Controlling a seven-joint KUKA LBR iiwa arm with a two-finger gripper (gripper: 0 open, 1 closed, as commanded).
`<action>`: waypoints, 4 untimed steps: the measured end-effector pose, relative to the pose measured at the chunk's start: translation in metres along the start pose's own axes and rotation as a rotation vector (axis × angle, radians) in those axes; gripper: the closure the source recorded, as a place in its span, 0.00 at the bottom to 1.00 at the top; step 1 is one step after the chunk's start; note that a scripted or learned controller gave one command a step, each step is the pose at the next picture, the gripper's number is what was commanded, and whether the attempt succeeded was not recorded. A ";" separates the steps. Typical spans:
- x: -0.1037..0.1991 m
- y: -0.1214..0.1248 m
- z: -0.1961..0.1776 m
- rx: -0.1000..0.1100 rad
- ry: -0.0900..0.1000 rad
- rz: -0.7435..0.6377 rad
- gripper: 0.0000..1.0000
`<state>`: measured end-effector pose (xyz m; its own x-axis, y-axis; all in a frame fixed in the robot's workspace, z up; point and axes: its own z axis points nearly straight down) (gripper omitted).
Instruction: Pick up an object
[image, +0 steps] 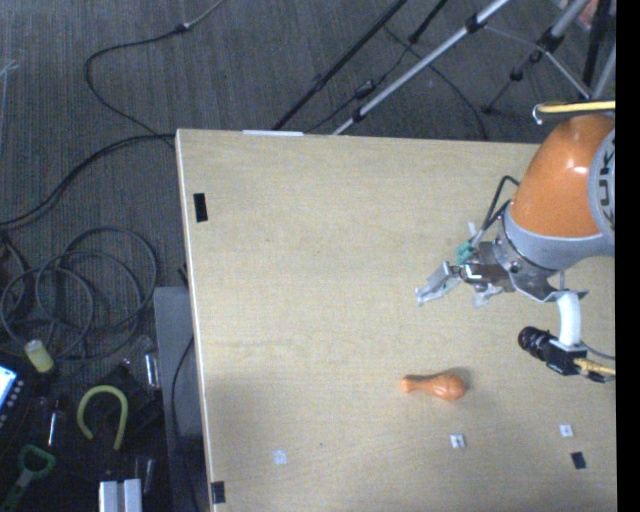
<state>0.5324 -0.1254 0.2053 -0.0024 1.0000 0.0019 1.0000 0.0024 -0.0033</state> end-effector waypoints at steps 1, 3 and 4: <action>-0.040 0.051 0.037 0.000 0.000 0.057 0.00; -0.023 0.104 0.121 -0.003 -0.004 -0.252 0.00; 0.002 0.133 0.121 -0.003 -0.005 -0.409 0.00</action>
<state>0.6653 -0.1232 0.0841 -0.4003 0.9164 -0.0023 0.9164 0.4003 -0.0001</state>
